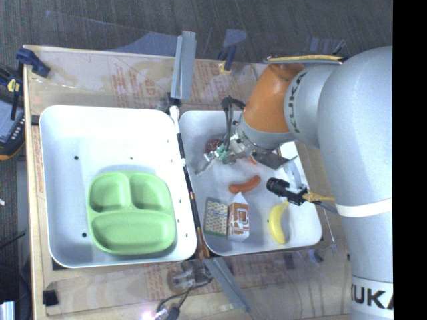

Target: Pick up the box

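The box (pixel 227 219) is a small carton with a green and white checked side and a brown and white side. It lies flat near the front edge of the right bin (pixel 193 129). My gripper (pixel 219 153) hangs over the back left part of that bin, well behind the box and apart from it. The grey arm with its orange band (pixel 270 109) reaches in from the right and hides the bin's back right corner.
An orange sausage (pixel 245 185) lies between the gripper and the box. A yellow banana (pixel 277 223) rests just right of the box. The left bin (pixel 60 132) holds a green divided plate (pixel 132 212).
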Available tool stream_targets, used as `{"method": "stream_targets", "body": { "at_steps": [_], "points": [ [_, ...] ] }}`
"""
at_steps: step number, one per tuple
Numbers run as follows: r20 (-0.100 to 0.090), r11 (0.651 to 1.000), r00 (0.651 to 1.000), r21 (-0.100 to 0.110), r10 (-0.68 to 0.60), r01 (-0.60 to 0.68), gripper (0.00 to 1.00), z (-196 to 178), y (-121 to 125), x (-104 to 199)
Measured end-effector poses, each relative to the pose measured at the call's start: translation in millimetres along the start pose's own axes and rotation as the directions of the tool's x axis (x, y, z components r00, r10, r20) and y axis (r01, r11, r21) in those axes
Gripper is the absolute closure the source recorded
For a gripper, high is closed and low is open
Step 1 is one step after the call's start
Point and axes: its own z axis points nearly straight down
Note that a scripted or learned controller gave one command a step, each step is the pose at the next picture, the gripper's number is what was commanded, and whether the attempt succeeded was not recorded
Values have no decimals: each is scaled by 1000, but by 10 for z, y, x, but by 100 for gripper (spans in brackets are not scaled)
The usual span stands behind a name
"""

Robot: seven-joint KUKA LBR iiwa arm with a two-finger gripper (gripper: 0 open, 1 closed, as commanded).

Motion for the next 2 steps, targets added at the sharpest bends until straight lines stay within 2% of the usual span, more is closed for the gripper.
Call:
{"method": "stream_targets", "body": {
  "at_steps": [1,2],
  "points": [
    [-1,975,975,0,223,-223,0,-214,501,-296],
    [-2,989,989,1,-147,147,0,-563,30,-384]
  ]
}}
